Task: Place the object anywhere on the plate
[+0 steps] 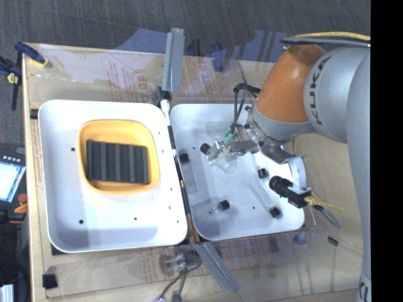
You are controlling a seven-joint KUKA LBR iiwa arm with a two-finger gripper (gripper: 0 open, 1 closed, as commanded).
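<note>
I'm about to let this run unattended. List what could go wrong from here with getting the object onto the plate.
1. The gripper works in the right bin, while the yellow plate sits in the left bin; a carry across the raised rims could knock a weakly held object loose.
2. Small dark pieces lie scattered in the right bin, so the fingers might close on the wrong one or miss.
3. A dark ridged block covers much of the plate, so an object dropped there could roll off.
</note>
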